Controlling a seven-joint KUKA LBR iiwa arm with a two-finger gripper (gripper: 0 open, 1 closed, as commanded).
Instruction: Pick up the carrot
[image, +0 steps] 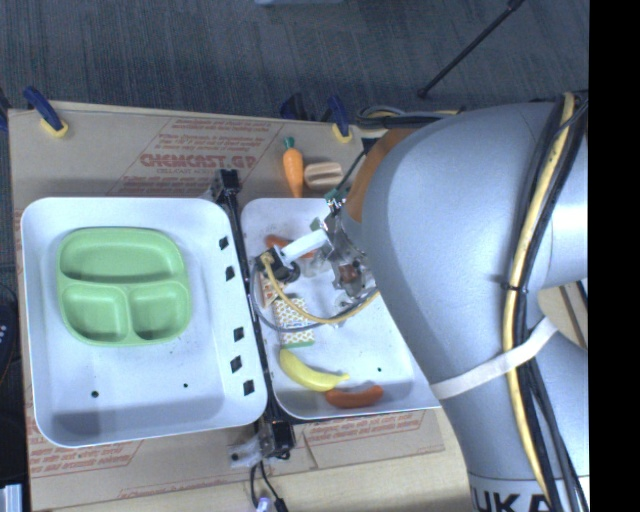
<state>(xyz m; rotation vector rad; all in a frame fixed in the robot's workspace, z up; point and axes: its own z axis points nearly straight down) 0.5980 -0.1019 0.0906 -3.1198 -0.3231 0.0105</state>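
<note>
Orange carrot (291, 172) lay outside both bins, on the cardboard (180, 150) just past the right bin's (375, 345) far rim, beside a tan block (322, 176). Gripper (345, 270) hung low inside that bin, apart from the carrot; open or closed, couldn't tell. Carrot looked light, stiff, smooth, probably slippery. Best pinched across the thick middle, not the green top.
</note>
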